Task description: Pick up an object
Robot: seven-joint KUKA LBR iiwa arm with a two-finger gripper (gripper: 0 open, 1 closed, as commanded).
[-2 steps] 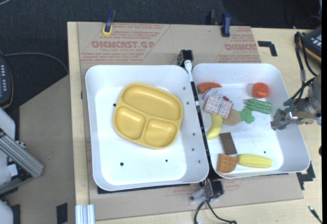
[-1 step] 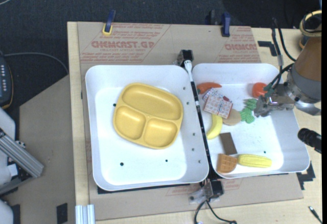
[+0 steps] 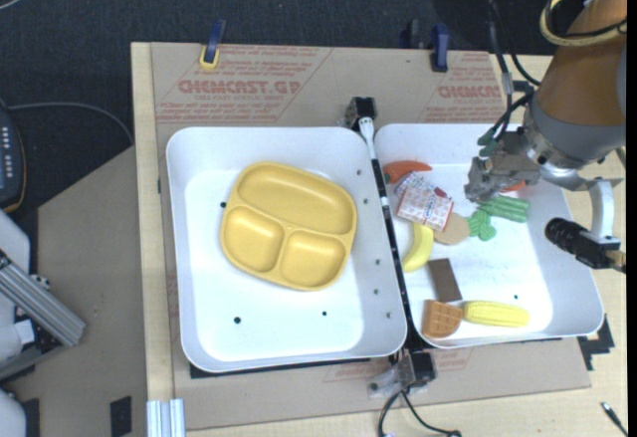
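Observation:
The right bin (image 3: 557,311) holds several toy foods: an orange carrot piece (image 3: 407,168), a red-and-white packet (image 3: 424,200), a banana (image 3: 419,248), a tan round piece (image 3: 454,230), a green piece (image 3: 500,217), a brown block (image 3: 444,279), a waffle-like piece (image 3: 441,319) and a corn cob (image 3: 495,314). My gripper (image 3: 487,184) hangs low over the back of this bin, just above the green piece and right of the packet. The arm's grey body covers the fingertips.
The left bin (image 3: 194,256) holds a yellow three-compartment plate (image 3: 289,224). A black divider strip (image 3: 386,216) runs between the bins. A black arm part (image 3: 577,241) juts over the right bin's right rim. Clamps sit on the board's back edge.

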